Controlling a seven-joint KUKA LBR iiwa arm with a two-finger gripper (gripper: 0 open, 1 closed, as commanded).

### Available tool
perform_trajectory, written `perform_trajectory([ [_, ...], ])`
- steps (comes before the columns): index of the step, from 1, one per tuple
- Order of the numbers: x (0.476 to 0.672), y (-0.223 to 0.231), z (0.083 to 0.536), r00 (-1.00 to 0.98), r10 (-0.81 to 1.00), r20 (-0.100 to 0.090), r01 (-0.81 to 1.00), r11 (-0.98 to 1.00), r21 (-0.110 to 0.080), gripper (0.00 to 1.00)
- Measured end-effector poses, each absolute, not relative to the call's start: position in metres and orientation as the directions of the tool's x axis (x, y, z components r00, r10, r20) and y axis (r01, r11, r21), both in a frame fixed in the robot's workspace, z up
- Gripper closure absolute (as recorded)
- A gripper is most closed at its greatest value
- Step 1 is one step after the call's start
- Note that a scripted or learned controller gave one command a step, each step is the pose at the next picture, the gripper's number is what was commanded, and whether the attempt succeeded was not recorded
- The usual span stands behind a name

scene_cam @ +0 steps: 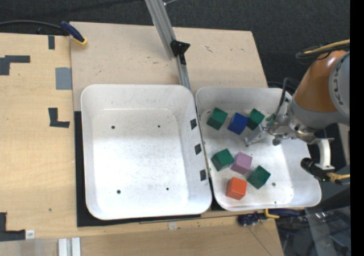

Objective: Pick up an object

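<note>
1. Camera view, nearest edge first: the orange cube is seen at the front of the right bin, with a green cube just beside it on the arm's side. Nothing is held between the fingers here.
2. A step further in, the purple cube is found touching another green cube; this pair is judged too tightly packed for a clean pinch.
3. Further back, the gripper is poised low over the bin, close to the blue cube and the green cube next to it. Whether its fingers are spread or pressed together cannot be told.
4. The blue cube is judged the likeliest target; a straight descent with one finger on each free face is advised, so that its neighbour is not nudged.
5. Farthest off, a lone green cube is noted, well apart from the left bin.
</note>
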State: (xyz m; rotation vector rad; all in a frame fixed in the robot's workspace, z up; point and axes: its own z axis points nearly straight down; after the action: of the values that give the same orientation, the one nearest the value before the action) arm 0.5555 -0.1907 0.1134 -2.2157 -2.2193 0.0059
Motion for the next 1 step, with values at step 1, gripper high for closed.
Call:
perform_trajectory([
  [1, 0.5565, -0.1909, 0.1262, -0.002, 1.000, 0.001, 1.000, 0.002, -0.003, 1.00],
])
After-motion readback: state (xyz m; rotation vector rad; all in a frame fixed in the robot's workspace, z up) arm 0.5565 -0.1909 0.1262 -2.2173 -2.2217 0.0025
